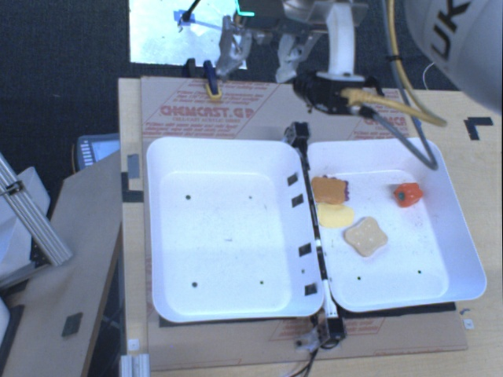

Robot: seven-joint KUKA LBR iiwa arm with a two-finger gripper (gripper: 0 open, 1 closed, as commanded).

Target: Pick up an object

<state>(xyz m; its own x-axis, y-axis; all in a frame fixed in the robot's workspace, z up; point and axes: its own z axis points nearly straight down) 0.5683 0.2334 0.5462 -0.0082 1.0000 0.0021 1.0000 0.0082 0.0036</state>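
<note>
Your gripper (pixel 263 55) hangs high beyond the bins' far edge, above the desk (pixel 236 112), jaws spread wide, holding nothing; the toys lie in the right bin (pixel 440 277).

A robotics lab: KUKA arm (pixel 464 22) over a cardboard-covered bench (pixel 236 112) with white bins (pixel 220 151).

**What sits around your two bins**

Take the left bin (pixel 220 226) as your landmark. The right bin (pixel 456 234) touches its right wall. Both rest on a cardboard sheet (pixel 236 112) with red lettering. Behind it stands a clamp (pixel 211 81). To its left you see an aluminium bar (pixel 31 218).
</note>
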